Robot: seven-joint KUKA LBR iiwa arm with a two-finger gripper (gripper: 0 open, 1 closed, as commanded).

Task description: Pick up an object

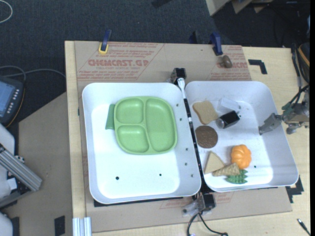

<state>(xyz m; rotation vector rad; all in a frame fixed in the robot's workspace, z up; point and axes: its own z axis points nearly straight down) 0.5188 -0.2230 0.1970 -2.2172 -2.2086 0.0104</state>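
Observation:
The right white bin holds several small items. A tan toast slice lies at its upper left, with a round brown disc just below. A black cylinder rests near the middle, next to a clear plastic piece. An orange pumpkin sits toward the front, beside a tan wedge and a beige cone with green leaves. My gripper hangs over the bin's right side, apart from every item, roughly 80 px right of the black cylinder.
The left white bin carries a green divided plate in its upper half. A black strip with clips marks where the two bins meet. Clamps grip the bench's back edge. Cables trail at the front.

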